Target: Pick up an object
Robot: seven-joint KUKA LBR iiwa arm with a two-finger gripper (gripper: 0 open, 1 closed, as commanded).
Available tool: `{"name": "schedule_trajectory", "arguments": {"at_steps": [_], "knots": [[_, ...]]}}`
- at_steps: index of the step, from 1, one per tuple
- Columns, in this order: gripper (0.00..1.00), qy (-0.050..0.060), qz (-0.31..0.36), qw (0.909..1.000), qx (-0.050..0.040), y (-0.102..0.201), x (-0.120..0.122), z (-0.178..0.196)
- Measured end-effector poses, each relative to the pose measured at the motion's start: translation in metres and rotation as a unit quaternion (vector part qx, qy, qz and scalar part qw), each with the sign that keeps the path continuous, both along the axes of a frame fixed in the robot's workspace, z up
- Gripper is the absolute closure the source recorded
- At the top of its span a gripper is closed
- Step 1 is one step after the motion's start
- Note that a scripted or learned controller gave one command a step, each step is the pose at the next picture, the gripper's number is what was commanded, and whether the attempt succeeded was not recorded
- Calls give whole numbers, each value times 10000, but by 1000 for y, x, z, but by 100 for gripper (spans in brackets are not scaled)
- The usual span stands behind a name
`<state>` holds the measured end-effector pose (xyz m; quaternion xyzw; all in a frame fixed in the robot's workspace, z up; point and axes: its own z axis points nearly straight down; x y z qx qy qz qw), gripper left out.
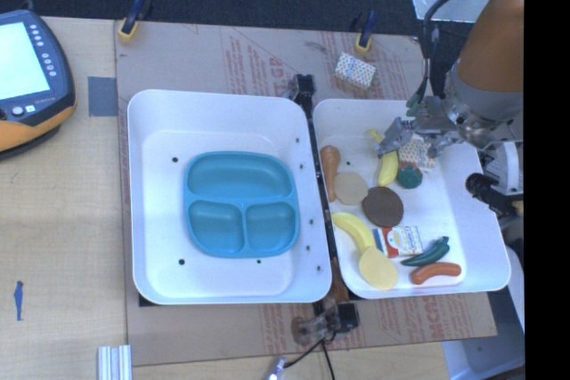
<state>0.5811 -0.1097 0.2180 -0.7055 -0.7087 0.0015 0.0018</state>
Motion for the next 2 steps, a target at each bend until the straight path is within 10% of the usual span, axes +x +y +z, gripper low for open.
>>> {"name": "schedule_trajectory", "arguments": {"at_steps": [1, 2], "knots": [[0, 8, 3, 10000, -10, -39, -3, -82], [0, -39, 13, 10000, -22, -25, 60, -122]]}}
